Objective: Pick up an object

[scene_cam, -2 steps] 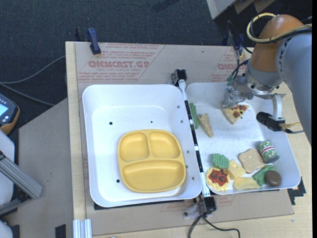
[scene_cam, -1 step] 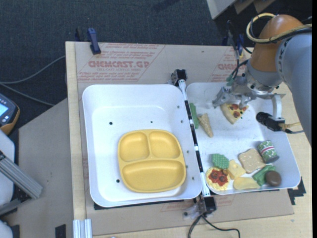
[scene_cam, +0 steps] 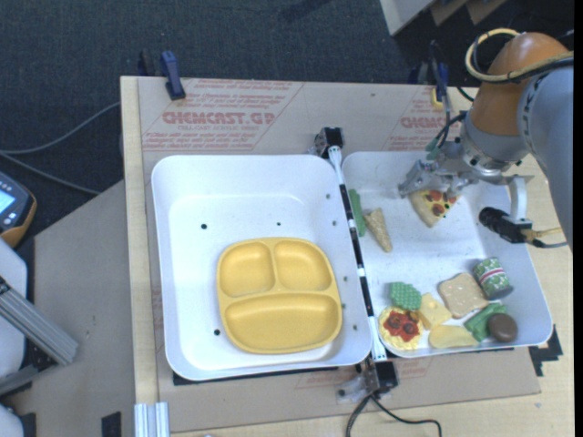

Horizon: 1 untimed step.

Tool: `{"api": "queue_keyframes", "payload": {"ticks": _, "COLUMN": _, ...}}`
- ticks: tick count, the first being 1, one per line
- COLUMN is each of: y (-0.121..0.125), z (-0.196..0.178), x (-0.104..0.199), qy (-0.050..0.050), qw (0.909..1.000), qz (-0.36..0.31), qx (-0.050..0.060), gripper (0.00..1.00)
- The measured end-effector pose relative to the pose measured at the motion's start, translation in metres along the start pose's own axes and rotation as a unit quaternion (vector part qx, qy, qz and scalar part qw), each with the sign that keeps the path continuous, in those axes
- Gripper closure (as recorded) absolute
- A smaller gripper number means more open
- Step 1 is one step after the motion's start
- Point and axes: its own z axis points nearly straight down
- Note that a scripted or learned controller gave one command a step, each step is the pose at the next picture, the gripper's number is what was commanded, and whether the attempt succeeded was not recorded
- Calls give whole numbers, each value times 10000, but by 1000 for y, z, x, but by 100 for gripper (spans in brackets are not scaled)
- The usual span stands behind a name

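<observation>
Over the far end of the right bin (scene_cam: 537,309), the jaws (scene_cam: 435,189) come down around a pizza slice (scene_cam: 432,205) (yellow with red spots), and the slice sits between the fingers, though I cannot tell whether it is lifted off the bin floor. A corn-like cone (scene_cam: 378,229) lies just left of it, and toy foods crowd the near end. The left bin (scene_cam: 173,208) on the worktop (scene_cam: 141,144) holds a yellow divided plate (scene_cam: 277,293).
</observation>
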Motion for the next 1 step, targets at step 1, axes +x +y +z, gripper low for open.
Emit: {"api": "queue_keyframes", "payload": {"ticks": 1, "y": -5, "z": -1, "x": -12, "qy": -3, "qw": 10000, "qz": -12, "qx": -21, "gripper": 0}}
